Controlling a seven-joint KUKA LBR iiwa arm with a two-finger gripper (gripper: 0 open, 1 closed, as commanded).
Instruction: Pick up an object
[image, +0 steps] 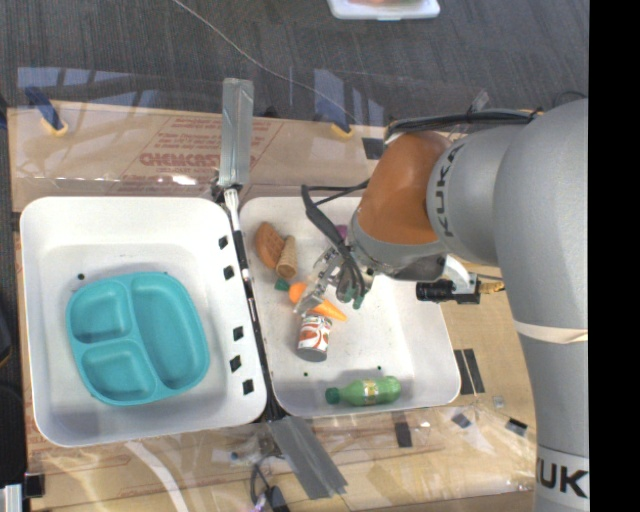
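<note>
My gripper (332, 285) hangs over the middle of the right bin (425, 345), pointing down and to the left. Its metal fingers sit just above a small can (313, 337) with a red and white label and beside an orange carrot-like piece (333, 312). A brown bread-like roll (274, 248) lies at the bin's upper left, with a small orange bit (297, 294) and a green bit (282, 285) below it. A green bottle (364, 391) lies on its side near the bin's front wall.
The left bin (50, 240) holds a turquoise divided plate (137, 337). The arm's large grey body and orange band (400, 190) cover the right bin's upper right part. Cardboard and tape surround both bins.
</note>
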